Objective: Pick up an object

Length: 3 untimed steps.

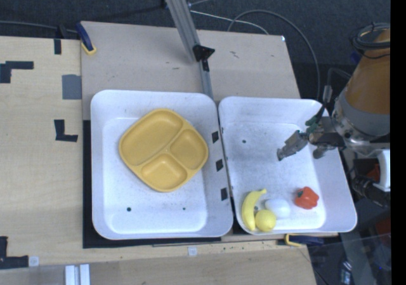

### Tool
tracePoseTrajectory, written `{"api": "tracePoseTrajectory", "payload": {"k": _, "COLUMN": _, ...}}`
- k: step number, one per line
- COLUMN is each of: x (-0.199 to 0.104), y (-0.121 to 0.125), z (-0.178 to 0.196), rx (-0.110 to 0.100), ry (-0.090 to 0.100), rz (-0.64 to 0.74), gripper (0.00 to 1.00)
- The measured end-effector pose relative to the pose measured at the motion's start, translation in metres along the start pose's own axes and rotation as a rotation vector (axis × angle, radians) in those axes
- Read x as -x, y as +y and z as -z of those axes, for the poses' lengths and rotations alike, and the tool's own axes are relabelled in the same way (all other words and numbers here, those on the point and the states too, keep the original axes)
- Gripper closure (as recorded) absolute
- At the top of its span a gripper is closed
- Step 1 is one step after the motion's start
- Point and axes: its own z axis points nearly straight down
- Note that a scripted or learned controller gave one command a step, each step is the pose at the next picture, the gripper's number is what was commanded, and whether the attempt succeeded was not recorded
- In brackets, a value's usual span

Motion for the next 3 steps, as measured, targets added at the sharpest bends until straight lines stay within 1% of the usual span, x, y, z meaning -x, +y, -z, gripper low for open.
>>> {"api": "tracePoseTrajectory", "payload": {"k": 1, "x": 0.000, "y": 0.000, "z": 0.000, "rx": 0.000, "ry": 0.000, "rz": -0.001, "gripper": 0.00}}
{"api": "tracePoseTrajectory", "payload": {"k": 2, "x": -0.006, "y": 0.005, "z": -0.060, "rx": -0.007, "ry": 0.001, "rz": -0.001, "gripper": 0.00}}
{"api": "tracePoseTrajectory", "payload": {"k": 3, "x": -0.004, "y": 0.001, "z": -0.124, "rx": -0.008, "ry": 0.001, "rz": -0.002, "gripper": 0.00}}
